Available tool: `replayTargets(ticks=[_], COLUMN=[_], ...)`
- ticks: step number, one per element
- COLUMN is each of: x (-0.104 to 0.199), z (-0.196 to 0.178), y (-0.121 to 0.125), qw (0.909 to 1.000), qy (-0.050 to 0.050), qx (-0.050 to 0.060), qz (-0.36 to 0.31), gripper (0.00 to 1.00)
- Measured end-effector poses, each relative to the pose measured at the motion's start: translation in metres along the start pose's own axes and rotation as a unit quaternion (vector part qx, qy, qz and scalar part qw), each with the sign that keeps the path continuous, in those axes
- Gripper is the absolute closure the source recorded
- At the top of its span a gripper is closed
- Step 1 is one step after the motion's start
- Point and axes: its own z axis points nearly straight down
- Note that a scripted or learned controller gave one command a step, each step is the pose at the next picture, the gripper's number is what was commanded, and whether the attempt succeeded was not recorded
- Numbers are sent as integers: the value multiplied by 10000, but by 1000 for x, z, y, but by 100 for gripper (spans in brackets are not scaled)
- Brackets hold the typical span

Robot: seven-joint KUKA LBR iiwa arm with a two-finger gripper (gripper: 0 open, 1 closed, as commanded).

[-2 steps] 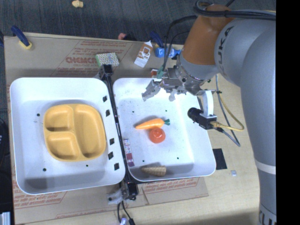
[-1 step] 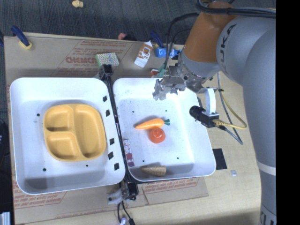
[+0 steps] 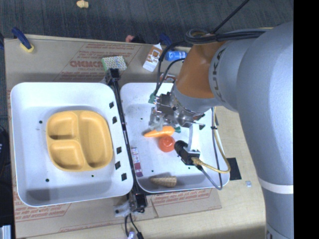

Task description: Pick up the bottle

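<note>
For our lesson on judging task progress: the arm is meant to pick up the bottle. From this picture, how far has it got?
Done: the arm has reached into the right bin, its end effector low over the items. In hand: nothing visibly held; the carrot-like orange piece and round orange-red item lie on the bin floor just below it. Left: no bottle can be made out for certain, so gripping and lifting remain.
</note>
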Motion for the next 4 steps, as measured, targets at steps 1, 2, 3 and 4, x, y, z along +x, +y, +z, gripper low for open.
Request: replayTargets(ticks=[1, 2, 3, 4], x=[-20, 30, 6, -31], z=[0, 0, 0, 0], y=[-72, -83, -78, -69], qw=[9998, 9945, 9935, 9972], qy=[0, 4, 2, 5], qx=[-6, -1, -15, -2], qz=[-214, -1051, 1142, -747], gripper=[100, 100, 100, 100])
